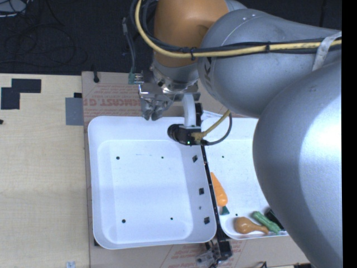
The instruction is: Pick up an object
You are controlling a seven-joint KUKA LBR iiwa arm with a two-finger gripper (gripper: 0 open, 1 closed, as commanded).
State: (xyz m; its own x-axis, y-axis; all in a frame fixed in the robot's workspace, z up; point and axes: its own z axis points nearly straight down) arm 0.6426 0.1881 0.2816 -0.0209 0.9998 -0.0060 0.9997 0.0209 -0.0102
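At nine o'clock the bench (39, 166) shows pale wood grain with a few dark squares near its far edge, and nothing to pick lies there. Moving right, the left bin (100, 149) is a shallow white tray holding no object, only small dark dots in its floor. Above its far rim, at about twelve o'clock, the gripper (152, 111) hangs over the cardboard sheet (111, 99); whether the jaws are spread or pressed together I cannot tell, since they show as one blurred dark cluster, and nothing can be seen between them. Printed red lettering runs along that cardboard, mirrored or upside down and too blurred to read with confidence; more red print shows at six o'clock, equally illegible. Further right, past the dark divider, the right bin (240, 149) holds the candidates: an orange carrot-like piece (218, 191) against the divider, then a tan pear-shaped object (248, 225) and a green object (266, 221) at about four o'clock, partly hidden under the arm. The risk, as I judge it, is that a descent from here closes on bare tray, because every object lies well apart in the other bin; the carrot's place tight against the wall could also block one finger.
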